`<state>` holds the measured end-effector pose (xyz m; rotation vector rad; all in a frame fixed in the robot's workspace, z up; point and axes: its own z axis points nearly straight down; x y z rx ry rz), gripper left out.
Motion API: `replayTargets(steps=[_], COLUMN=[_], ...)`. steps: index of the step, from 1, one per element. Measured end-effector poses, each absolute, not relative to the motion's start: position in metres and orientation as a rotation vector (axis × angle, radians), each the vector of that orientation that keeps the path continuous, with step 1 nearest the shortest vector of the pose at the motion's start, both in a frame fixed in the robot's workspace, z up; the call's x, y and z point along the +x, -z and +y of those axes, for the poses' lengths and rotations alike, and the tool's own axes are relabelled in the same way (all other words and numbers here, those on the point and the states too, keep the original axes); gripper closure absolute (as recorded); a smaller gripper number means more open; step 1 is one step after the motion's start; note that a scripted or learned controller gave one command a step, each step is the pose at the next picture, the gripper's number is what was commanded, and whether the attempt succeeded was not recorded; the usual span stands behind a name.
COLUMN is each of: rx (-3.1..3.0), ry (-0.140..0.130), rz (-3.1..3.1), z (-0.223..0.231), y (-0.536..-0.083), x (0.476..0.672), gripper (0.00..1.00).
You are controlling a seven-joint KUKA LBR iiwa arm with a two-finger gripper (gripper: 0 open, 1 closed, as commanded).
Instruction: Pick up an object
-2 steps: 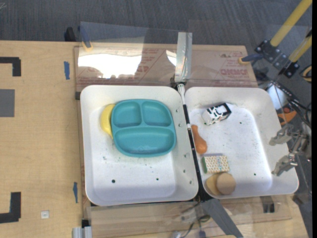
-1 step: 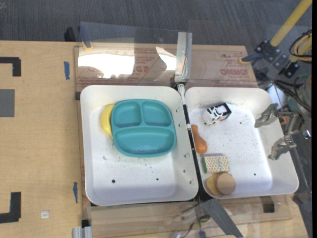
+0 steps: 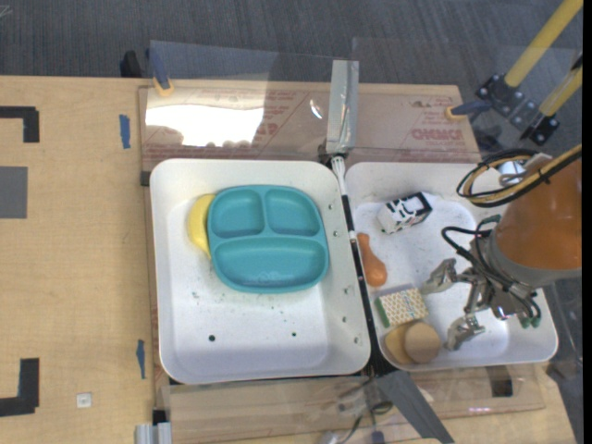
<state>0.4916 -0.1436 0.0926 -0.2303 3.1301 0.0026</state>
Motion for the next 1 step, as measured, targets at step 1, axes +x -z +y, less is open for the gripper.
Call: replayTargets(steps=[1], rx=[-0.816], ry=[0.009], rz=[3.018], z=[-0.1273], y=[-0.2641], x=[0.5089], gripper=[0.0])
